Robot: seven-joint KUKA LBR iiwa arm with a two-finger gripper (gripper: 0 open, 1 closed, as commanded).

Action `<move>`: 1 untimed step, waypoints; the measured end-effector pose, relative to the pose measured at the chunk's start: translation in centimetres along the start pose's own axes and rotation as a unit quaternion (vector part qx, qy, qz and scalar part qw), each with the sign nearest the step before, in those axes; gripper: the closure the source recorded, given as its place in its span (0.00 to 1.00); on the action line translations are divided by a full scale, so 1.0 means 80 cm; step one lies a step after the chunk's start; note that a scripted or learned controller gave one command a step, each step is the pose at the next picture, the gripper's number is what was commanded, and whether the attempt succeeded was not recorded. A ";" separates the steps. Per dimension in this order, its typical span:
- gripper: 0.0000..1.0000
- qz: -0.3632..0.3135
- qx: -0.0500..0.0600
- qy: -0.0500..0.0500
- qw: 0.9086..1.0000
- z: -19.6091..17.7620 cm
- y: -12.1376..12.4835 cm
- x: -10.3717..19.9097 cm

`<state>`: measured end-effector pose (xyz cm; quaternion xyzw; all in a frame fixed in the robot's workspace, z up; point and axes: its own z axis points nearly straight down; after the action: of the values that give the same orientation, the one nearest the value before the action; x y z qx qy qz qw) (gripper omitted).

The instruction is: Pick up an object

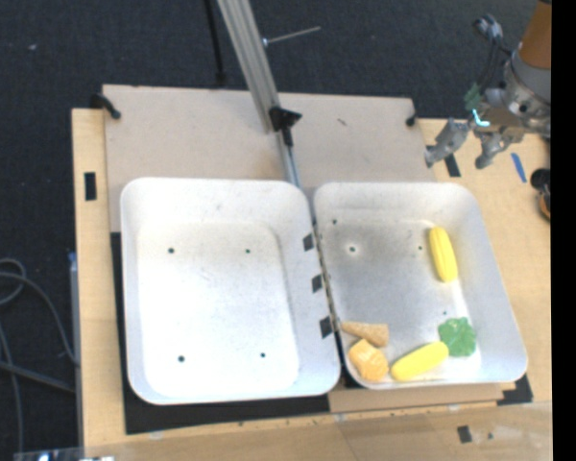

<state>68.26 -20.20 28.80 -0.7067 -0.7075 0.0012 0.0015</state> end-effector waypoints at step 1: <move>0.00 -0.002 -0.002 -0.002 1.000 -0.005 0.001 -0.001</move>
<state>68.31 -20.25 29.17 -0.7056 -0.7086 0.0013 -0.0014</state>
